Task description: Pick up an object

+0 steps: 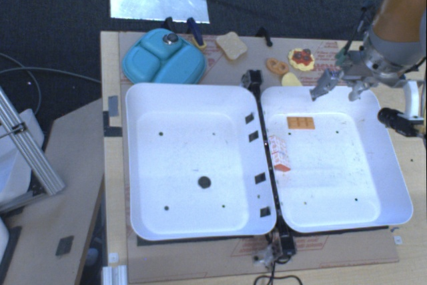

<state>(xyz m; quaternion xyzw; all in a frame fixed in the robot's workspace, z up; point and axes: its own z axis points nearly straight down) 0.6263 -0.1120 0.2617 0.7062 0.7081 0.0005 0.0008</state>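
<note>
Jaws stand spread, nothing between them, over the far edge of the right bin [393, 170]. Nearest in that bin, a small red-and-white carton [279, 153] lies by its left wall; farther in lies an orange waffle piece [300, 123], near the gripper [337, 87]. Left bin [143, 143] holds a dark round disc [204, 181]. Beyond, on the desk [113, 137], a blue tray [164, 58] and toy foods.

Bench [113, 163]: two white bins [193, 163] central. Behind them: blue tray [163, 58], toast slice [231, 45], small food toys [300, 59].
</note>
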